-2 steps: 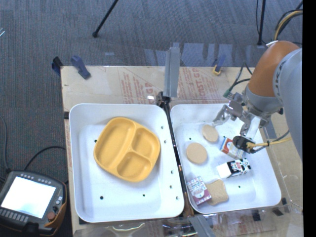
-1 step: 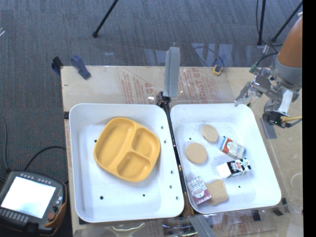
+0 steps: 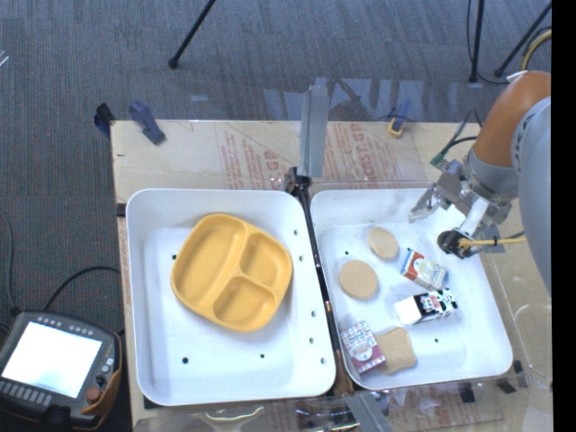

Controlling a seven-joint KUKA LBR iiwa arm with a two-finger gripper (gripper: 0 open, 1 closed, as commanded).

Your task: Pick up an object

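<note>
My gripper point(image 3: 438, 226) hangs over the upper right part of the right bin point(image 3: 499, 331), fingers apart with only bin floor between them. Just left of it lies a small tan round biscuit point(image 3: 383, 242), and a larger one point(image 3: 359, 279) sits lower left. A red-and-white carton point(image 3: 424, 268) rests just below the gripper. Under that lies a black-and-white carton point(image 3: 426, 307) on its side. A maroon packet point(image 3: 362, 347) and a tan bread slice point(image 3: 397, 349) sit at the bin's front.
The left bin point(image 3: 153, 331) holds a yellow divided plate point(image 3: 232, 271). A grey upright post point(image 3: 313, 138) stands behind the seam between the bins. Blue clamps point(image 3: 146, 121) sit at the bench's back left. A control pendant point(image 3: 56, 365) lies on the floor at lower left.
</note>
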